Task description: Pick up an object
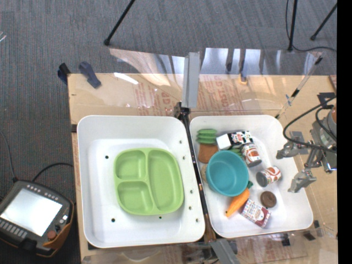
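Note:
The right bin (275,126) holds several small objects. A teal bowl (226,172) sits at its middle left, with an orange carrot (237,203) and a red-and-white packet (256,212) in front of it. Two small cans (253,155) (269,175) and a brown disc (268,198) lie to the bowl's right. A green ridged piece (207,136) and a black-and-white box (234,139) lie at the back. My gripper (292,169) hangs over the bin's right side, right of the cans. It is open, with nothing between its fingers.
The left bin (91,147) holds a light green divided plate (148,180). A grey post (191,84) rises behind the seam between the bins. A handheld screen (33,216) lies on the floor at the lower left. Cables run along the arm at the right.

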Controlling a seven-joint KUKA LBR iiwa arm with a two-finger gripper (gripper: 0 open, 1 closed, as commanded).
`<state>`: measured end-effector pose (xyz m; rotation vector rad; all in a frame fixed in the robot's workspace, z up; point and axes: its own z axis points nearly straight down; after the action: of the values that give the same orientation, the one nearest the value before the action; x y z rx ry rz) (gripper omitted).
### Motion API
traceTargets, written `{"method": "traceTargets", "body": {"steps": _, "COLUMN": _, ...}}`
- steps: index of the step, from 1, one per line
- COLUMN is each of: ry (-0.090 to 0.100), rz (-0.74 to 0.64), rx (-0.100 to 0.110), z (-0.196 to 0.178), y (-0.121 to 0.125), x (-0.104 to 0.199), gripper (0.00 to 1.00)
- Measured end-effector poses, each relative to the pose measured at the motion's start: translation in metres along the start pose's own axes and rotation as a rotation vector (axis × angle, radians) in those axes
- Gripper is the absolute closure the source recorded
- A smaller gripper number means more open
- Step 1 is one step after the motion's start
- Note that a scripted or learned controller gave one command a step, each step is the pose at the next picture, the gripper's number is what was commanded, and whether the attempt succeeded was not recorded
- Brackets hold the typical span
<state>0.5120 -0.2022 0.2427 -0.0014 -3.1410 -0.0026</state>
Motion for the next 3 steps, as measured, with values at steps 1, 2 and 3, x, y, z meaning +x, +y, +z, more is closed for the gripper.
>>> {"method": "traceTargets", "body": {"steps": 1, "ry": 0.013, "rz": 0.086, "rx": -0.004, "z": 0.150, "y": 0.023, "x": -0.037, "gripper": 0.00}}
{"method": "traceTargets", "body": {"steps": 2, "ry": -0.003, "rz": 0.056, "rx": 0.006, "z": 0.155, "y": 0.070, "x": -0.007, "gripper": 0.00}}
{"method": "traceTargets", "body": {"steps": 3, "ry": -0.006, "rz": 0.093, "rx": 0.003, "z": 0.154, "y": 0.121, "x": -0.093, "gripper": 0.00}}
